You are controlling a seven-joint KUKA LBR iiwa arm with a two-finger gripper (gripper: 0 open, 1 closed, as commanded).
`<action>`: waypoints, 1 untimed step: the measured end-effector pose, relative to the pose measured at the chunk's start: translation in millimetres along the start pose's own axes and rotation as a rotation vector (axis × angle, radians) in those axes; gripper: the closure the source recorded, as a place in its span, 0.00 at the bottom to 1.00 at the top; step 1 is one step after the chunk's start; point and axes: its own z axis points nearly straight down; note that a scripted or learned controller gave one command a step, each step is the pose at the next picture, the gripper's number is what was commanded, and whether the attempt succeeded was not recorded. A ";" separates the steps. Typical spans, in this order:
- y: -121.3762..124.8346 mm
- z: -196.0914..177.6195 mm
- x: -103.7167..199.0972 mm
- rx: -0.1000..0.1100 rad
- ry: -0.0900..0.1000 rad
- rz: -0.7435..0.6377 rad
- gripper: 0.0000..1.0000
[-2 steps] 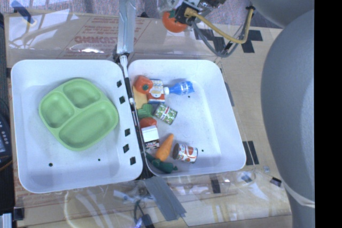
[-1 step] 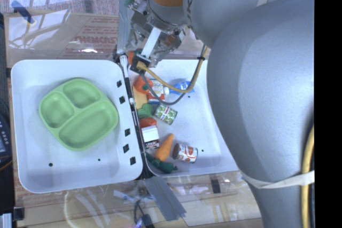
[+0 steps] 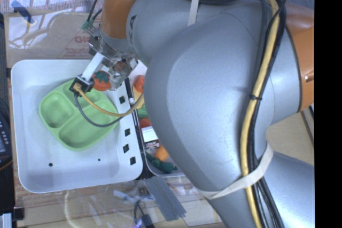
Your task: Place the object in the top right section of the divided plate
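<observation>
A light green divided plate point(image 3: 69, 124) lies in the left white bin point(image 3: 24, 131), towards its upper middle. My gripper point(image 3: 101, 78) hangs over the plate's upper right corner, coming down from the orange-banded wrist. Between its fingers sits a small orange object with a teal-green top point(image 3: 101, 81), and the fingers are shut on it. The object is just above the plate's right-hand rim. A yellow and a grey cable point(image 3: 99, 112) loop from the gripper across the plate's right side.
The grey arm point(image 3: 214, 93) covers most of the right bin. Along that bin's left edge a few toys peek out: an orange one point(image 3: 139, 84), a red one point(image 3: 145, 123), and an orange and green pair point(image 3: 162, 160). Cardboard lies behind the bins.
</observation>
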 end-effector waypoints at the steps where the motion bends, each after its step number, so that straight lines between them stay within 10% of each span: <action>1: 7.3 -126.3 2.0 -0.006 0.009 0.116 1.00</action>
